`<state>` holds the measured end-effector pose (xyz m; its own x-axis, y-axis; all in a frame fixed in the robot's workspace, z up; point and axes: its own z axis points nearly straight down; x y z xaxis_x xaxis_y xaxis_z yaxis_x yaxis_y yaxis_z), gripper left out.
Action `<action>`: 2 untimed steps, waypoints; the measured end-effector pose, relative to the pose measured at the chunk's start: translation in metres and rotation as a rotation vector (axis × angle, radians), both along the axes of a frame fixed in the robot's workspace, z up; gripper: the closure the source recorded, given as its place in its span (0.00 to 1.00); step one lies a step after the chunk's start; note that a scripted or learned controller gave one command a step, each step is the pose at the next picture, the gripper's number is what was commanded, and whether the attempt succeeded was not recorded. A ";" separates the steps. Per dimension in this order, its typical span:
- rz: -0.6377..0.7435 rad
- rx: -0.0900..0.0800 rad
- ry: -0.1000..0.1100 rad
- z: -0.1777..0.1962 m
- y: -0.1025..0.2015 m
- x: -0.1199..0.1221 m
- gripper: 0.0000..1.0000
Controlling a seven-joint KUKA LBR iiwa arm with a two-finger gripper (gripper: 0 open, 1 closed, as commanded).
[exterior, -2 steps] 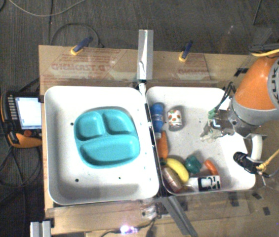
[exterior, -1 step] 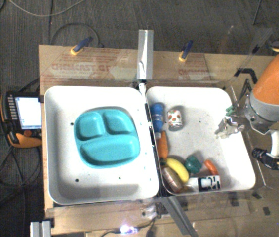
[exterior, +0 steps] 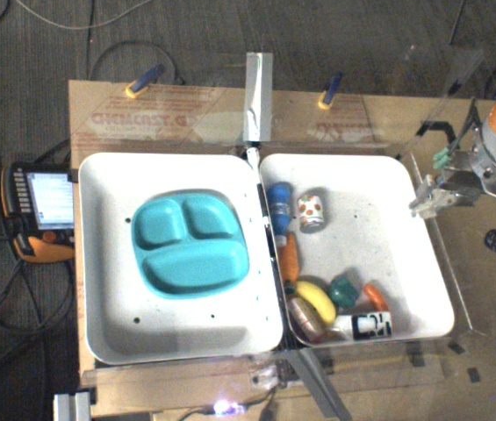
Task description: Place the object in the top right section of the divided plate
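Divided plate [exterior: 193, 244], turquoise, lay in the left bin [exterior: 107, 323] w/ all three sections bare; its top right section sat nearest the wall between the bins. The gripper [exterior: 430, 198] hung over the right bin's [exterior: 423, 318] outer rim, apart from every item, nothing between its fingers; whether they were spread or closed couldn't be told from this angle. In the right bin: a small patterned cup [exterior: 310, 210], a blue bottle [exterior: 279, 202], a banana [exterior: 316, 302], a carrot [exterior: 290, 257], and what looked like a teal toy [exterior: 344, 290].
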<state>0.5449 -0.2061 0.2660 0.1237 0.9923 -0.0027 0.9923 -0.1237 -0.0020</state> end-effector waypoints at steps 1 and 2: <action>0.086 0.003 0.002 -0.060 0.100 0.051 1.00; 0.005 -0.001 0.001 -0.110 -0.013 0.057 1.00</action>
